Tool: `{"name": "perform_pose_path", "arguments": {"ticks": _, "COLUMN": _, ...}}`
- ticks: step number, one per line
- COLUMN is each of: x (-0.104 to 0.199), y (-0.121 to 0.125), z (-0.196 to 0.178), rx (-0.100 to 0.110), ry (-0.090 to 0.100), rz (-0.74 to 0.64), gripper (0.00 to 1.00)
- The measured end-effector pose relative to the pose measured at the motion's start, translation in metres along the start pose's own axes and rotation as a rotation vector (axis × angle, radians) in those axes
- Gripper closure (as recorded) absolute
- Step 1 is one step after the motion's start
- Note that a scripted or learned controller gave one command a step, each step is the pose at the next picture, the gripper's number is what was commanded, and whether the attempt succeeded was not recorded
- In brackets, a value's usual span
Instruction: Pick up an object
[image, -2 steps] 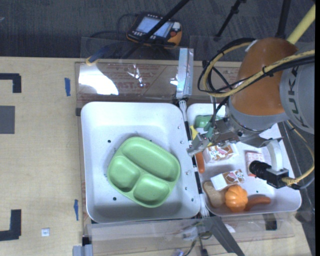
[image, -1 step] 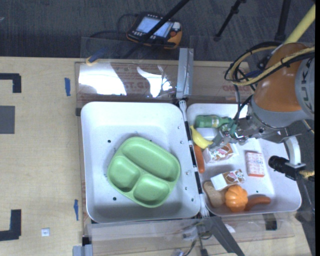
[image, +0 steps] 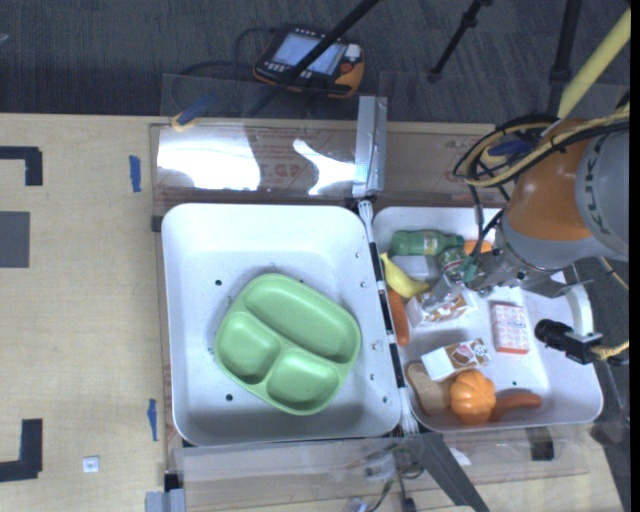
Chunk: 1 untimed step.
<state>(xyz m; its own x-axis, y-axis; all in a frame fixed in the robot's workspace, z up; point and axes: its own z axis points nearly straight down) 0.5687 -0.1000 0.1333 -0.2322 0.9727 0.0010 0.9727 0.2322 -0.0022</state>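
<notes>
The gripper (image: 462, 272) dips into the crowded right bin (image: 580, 400); I cannot tell its state. It might bump the banana (image: 400, 277) and slip.

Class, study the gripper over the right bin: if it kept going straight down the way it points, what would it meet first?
Probably the clear plastic packet lying just under the gripper, beside the banana in the right bin. Depth is hard to judge from this slanted view, so that is a best guess.
</notes>
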Motion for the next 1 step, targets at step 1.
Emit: {"name": "perform_pose_path", "arguments": {"ticks": 1, "x": -0.0387, "y": 0.0486, "z": 0.0474, "rx": -0.006, "ry": -0.004, "rz": 0.161, "gripper": 0.00}}
